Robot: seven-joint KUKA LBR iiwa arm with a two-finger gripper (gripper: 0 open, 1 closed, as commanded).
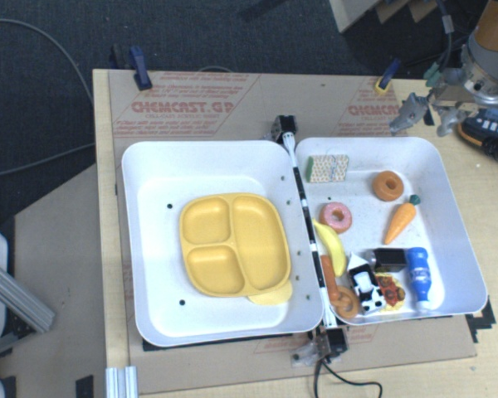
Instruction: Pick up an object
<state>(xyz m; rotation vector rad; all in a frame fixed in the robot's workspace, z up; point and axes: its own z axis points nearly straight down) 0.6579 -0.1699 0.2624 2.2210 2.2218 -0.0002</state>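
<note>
Spanning most of the view, the tabletop [232, 106] is a brown board printed with red lettering, and it carries two shallow white bins side by side. Taking the left bin [149, 222] as the landmark: a yellow divided plate [232, 243] with three compartments lies flat near its middle. Touching its right rim is the right bin [456, 222], which holds all the small things. The grey arm [481, 65] sits beyond that bin's far right corner, well apart from the landmark, and its hand [415, 110] hangs over the tabletop just outside the rim, fingers spread and pinching nothing.

Closest to the landmark's rim lies a banana [332, 247], with a pink frosted donut [338, 215] just beyond it and a patterned sponge-like block [328, 168] toward the far corner. Farther right are a brown donut [388, 186] and a toy carrot [398, 220]. At the near edge a blue bottle [418, 279] lies beside a black-and-white toy [365, 290] and a pretzel-like brown piece [344, 301], all crowded together.
</note>
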